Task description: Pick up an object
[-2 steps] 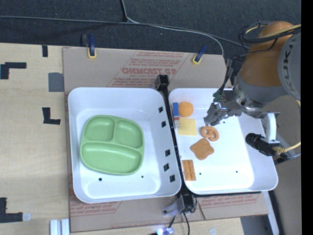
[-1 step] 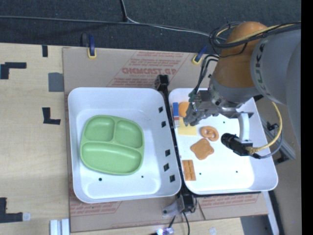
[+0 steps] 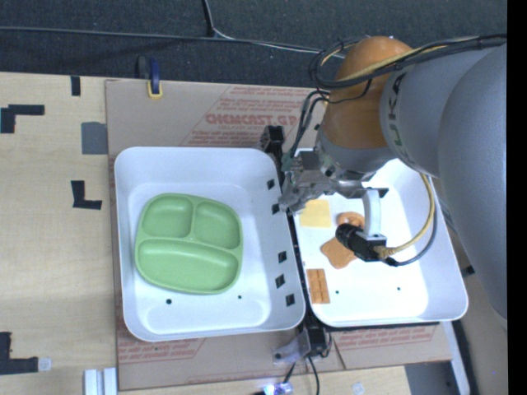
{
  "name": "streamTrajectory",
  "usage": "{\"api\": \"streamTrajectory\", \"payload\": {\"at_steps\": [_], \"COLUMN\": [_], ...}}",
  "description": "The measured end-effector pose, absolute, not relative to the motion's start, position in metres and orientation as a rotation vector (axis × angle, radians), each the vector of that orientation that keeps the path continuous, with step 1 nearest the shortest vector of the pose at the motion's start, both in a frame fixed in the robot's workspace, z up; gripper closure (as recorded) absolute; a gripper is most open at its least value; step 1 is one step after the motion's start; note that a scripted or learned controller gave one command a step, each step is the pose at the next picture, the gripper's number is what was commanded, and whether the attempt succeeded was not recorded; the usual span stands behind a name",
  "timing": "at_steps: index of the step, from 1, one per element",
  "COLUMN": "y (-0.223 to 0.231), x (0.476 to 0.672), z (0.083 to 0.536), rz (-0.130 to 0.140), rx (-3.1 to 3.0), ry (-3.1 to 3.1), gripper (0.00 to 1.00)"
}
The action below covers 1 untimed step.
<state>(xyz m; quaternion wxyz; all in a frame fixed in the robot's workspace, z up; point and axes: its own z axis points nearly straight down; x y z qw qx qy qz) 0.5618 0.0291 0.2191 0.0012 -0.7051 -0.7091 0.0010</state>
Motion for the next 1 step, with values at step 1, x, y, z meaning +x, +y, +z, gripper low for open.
{"api": "streamTrajectory", "payload": {"at_steps": [1], "y": [0.0832], "x": [0.5688], "z": [0.2092], "rz": [0.003], "rx": [-2.213], "ry": [-2.227], "gripper": [1.0]}}
